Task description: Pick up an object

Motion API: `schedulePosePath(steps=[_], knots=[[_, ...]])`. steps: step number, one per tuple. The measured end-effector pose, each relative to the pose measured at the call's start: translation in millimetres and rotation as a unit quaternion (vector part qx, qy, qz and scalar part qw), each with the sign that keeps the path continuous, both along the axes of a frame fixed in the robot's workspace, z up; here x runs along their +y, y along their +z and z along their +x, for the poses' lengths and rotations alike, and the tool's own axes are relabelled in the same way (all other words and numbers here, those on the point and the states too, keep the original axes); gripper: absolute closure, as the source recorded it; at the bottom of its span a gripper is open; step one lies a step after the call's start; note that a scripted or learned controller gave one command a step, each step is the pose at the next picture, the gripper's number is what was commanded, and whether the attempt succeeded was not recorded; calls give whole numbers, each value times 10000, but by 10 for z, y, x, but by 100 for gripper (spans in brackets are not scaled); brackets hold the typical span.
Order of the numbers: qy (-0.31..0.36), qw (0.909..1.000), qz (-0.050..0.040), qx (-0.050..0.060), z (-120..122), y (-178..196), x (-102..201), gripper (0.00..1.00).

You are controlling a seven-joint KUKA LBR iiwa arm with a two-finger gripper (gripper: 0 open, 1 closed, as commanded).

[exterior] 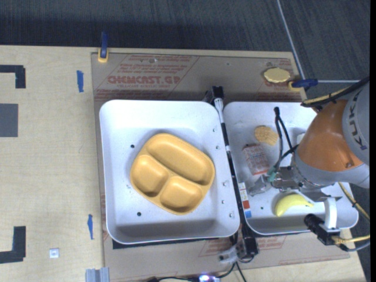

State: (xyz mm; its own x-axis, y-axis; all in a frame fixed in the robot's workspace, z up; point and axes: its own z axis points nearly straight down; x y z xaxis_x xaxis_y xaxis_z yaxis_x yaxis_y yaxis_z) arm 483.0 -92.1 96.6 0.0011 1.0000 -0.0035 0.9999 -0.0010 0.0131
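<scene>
In the right bin (235, 119), a round tan cracker (266, 135) lies near the back. A small pinkish wrapped packet (255, 158) lies in front of it. A yellow banana-shaped toy (292, 204) rests near the bin's front wall. The grey arm with its orange band (329, 145) reaches in from the right and hangs over this bin. My gripper (281, 181) points down just above the banana and right of the packet, its tips hidden under the wrist. A small greyish item (257, 187) lies beside it.
The left bin (117, 122) holds a yellow three-compartment tray (171, 172). A tan disc (277, 75) sits on the cardboard behind the right bin, next to a blue clamp (302, 83). Black cables run along the divider between the bins.
</scene>
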Motion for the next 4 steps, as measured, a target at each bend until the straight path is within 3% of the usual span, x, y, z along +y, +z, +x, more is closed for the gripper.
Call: schedulePosePath(steps=[1, 2, 3, 4], knots=[[9, 10000, 23, 56, -30, -108, -25, 0], [5, 10000, 11, 23, -11, -1, -31, 100], [5, 10000, 11, 24, -11, -1, -31, 0], [1, 10000, 20, 59, -33, -108, -8, 0]])
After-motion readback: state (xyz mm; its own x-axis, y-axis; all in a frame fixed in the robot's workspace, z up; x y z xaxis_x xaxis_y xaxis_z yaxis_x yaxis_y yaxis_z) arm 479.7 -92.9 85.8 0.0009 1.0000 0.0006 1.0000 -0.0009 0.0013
